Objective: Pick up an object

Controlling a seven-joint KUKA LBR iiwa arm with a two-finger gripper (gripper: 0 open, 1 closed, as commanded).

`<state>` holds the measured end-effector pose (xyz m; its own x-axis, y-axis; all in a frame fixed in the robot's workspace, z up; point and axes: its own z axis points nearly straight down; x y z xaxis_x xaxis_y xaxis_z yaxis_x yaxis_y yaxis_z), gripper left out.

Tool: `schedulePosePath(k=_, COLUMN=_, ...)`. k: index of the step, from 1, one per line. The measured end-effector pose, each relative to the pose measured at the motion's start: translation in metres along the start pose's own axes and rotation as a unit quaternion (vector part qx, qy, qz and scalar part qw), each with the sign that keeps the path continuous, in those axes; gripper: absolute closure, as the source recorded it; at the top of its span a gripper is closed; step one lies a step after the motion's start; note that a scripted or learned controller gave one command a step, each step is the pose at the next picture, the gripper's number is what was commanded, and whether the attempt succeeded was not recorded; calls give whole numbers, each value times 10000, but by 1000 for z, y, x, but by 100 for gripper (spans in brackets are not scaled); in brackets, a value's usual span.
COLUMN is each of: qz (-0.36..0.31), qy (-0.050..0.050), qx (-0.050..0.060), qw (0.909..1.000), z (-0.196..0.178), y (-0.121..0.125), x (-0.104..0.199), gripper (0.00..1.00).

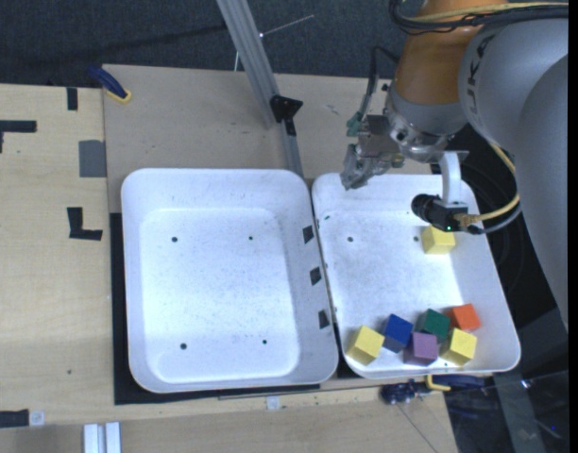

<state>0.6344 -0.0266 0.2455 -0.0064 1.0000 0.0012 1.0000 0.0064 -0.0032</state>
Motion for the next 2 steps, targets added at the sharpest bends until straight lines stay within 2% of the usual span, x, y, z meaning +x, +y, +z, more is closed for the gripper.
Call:
schedulePosePath(k=1, qz=-2, qy=-1, qx=-4, qw=10000, z=14, y=11, x=56, gripper=100)
schedulePosePath(k=2, qz=-2, qy=4, qx=-13, qw=10000, z=5, y=15, x=107, gripper=100)
